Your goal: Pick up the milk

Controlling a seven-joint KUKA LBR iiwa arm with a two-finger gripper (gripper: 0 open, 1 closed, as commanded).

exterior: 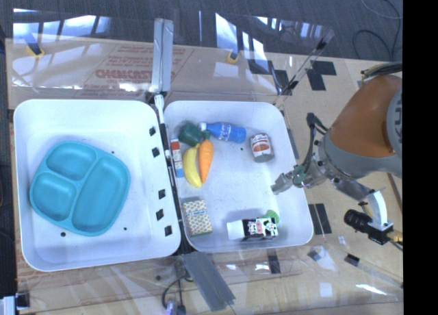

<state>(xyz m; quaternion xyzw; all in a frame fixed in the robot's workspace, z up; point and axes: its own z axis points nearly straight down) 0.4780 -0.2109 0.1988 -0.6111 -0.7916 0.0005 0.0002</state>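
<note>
You had no pick yet: the milk [252,228] lay on its side by the near wall of the right bin [226,109], untouched. The gripper [286,182] hovered over that bin's right rim, well apart; jaws' state couldn't be told. Approach and grasp remained.

Bright, even overhead light; the two shallow white plastic bins [226,111] read slightly overexposed. Bluish glare streaks the clear acrylic panels [82,29] along the back. Shadows are soft and short; the whole frame is mildly blurred and low-resolution
</note>
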